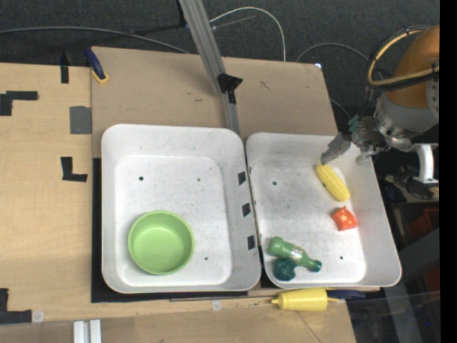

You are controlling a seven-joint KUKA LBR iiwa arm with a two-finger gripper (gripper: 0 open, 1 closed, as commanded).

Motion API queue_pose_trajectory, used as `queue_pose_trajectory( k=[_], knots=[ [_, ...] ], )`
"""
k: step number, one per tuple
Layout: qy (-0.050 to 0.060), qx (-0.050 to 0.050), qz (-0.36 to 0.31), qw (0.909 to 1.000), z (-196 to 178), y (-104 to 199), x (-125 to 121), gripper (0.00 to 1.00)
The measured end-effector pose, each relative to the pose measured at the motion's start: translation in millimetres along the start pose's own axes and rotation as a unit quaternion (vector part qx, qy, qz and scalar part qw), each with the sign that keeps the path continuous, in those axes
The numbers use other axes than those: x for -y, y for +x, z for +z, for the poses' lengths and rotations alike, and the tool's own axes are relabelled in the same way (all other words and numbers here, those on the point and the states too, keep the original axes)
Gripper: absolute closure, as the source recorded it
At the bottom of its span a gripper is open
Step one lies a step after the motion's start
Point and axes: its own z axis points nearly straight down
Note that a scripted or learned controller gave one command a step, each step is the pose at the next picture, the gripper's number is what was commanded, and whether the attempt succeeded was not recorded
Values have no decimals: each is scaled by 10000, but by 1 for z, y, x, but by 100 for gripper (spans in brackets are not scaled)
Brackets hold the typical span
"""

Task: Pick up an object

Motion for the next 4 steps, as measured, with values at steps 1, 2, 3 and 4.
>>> queue_pose_trajectory(
  k=[1,2,3,4],
  knots=[
    [1,2,0,10000,0,0,0,0],
    [18,0,3,10000,43,1,1,0],
    [25,-1,2,10000,98,2,2,0],
    [2,4,-5,10000,84,2,1,100]
  ],
)
